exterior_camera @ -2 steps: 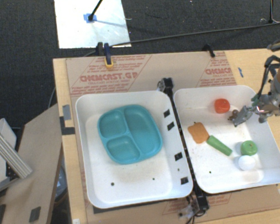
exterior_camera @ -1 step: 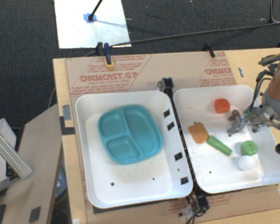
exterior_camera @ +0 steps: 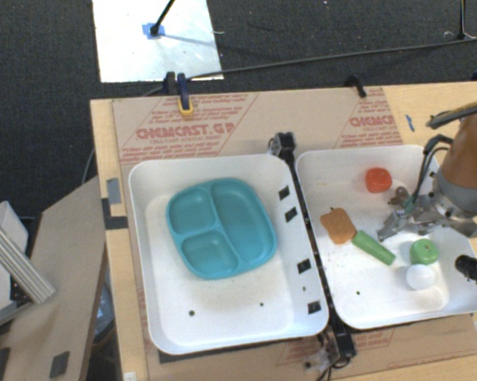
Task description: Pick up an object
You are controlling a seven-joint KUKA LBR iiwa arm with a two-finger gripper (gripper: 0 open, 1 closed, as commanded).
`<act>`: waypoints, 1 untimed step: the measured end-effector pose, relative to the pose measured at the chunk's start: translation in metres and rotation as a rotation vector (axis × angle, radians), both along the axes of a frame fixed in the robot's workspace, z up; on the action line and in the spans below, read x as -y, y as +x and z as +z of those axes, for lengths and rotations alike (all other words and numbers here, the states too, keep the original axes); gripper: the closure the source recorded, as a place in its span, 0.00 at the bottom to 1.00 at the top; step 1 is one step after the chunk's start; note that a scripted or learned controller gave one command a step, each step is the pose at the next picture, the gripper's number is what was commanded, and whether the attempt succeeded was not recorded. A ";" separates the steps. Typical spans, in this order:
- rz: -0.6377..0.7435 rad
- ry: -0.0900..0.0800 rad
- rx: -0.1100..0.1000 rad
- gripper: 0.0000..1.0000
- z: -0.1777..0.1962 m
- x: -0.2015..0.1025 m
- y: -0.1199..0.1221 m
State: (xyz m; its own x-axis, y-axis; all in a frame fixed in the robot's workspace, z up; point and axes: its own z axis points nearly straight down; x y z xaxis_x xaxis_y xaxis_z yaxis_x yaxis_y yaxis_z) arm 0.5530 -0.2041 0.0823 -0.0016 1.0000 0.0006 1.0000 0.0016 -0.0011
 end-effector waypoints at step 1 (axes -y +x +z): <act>0.000 -0.002 0.005 1.00 0.013 0.001 0.001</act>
State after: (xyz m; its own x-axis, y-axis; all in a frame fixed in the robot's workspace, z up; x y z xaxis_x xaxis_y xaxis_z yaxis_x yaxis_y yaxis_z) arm 0.5543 -0.2047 0.0951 -0.0015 1.0000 -0.0015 1.0000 0.0015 0.0043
